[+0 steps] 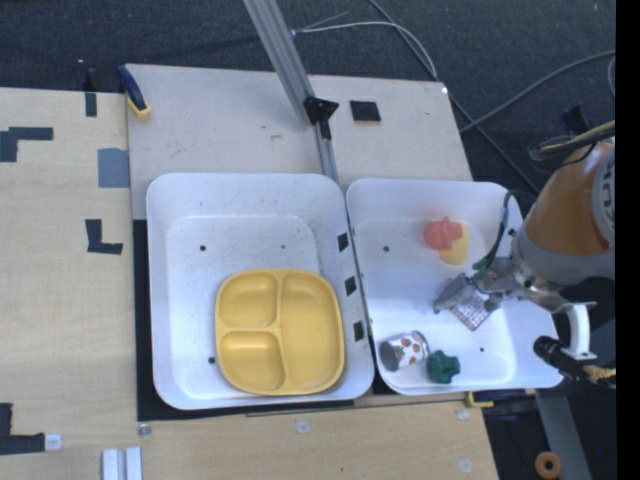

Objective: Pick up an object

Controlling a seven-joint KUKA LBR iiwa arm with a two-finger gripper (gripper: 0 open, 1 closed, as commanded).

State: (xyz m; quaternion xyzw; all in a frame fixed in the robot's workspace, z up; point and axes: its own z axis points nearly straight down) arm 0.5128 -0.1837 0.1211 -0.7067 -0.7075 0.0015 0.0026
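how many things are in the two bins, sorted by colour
Yellow: 2, divided plate in the left bin and a small yellow piece in the right bin
Pink-red: 1, soft lump
Green: 1, toy
White patterned: 1, cup on its side
Total: 5

Left bin (180,268) carries a yellow divided tray (280,330) towards its near edge. Right bin (400,218): red-and-yellow soft object (445,238) by the far right corner; small printed cup (404,351) and green object (443,367) along the near edge. Gripper (468,303) low over the bin's middle right.
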